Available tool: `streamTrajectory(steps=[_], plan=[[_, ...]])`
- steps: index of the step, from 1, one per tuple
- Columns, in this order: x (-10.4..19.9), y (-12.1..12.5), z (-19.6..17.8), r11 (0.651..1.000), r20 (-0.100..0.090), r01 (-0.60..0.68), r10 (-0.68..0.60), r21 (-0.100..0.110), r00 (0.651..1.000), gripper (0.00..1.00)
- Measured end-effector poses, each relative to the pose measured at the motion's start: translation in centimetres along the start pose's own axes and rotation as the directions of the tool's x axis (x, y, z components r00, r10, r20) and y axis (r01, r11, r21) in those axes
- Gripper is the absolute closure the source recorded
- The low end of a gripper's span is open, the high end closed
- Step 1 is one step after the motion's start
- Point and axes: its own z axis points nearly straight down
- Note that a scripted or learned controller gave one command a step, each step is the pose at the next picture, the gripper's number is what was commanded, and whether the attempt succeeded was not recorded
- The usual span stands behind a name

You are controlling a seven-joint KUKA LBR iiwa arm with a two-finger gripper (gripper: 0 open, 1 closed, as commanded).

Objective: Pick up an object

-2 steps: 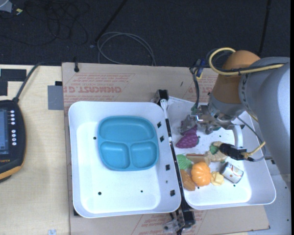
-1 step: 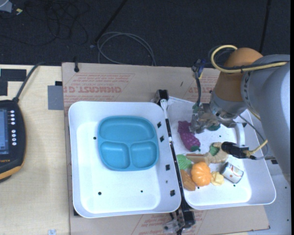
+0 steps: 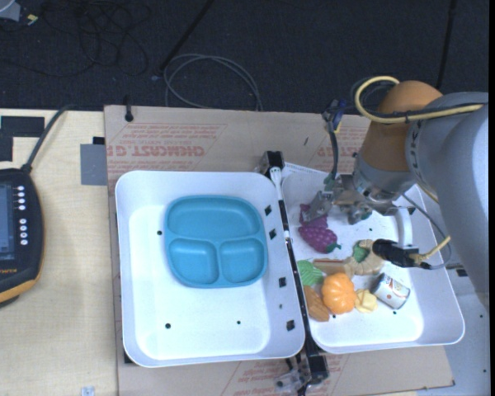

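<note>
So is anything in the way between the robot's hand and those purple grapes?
Nothing visible is. The gripper hangs just above the purple grapes in the right bin, with the other toys lying further down.

Single fixed camera, mounted above the bench, looks down obliquely on both white bins [image 3: 140, 221]; arm [image 3: 445, 163] enters from right.

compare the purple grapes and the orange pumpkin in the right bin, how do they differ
The purple grapes are a knobbly, tapering cluster; the orange pumpkin is round and smooth-ribbed. The grapes lie farther back in the right bin, by the hand; the pumpkin lies nearer the front edge among other pieces. Both are toy food.
</note>
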Motion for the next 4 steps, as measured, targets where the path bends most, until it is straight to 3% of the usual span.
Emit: streamTrajectory(steps=[1, 2, 3, 4], plan=[[2.6, -2.5, 1.1, 1.0, -0.001, 0.001, -0.001, 0.002, 1.0, 0.0], [2.5, -2.4, 0.1, 1.0, -0.001, -0.001, 0.001, 0.001, 1.0, 1.0], [2.5, -2.4, 0.1, 1.0, -0.001, -0.002, 0.002, 0.002, 1.0, 0.0], [0.2, 0.1, 1.0, 1.0, 0.0, 0.0, 0.0, -0.003, 1.0, 0.0]])
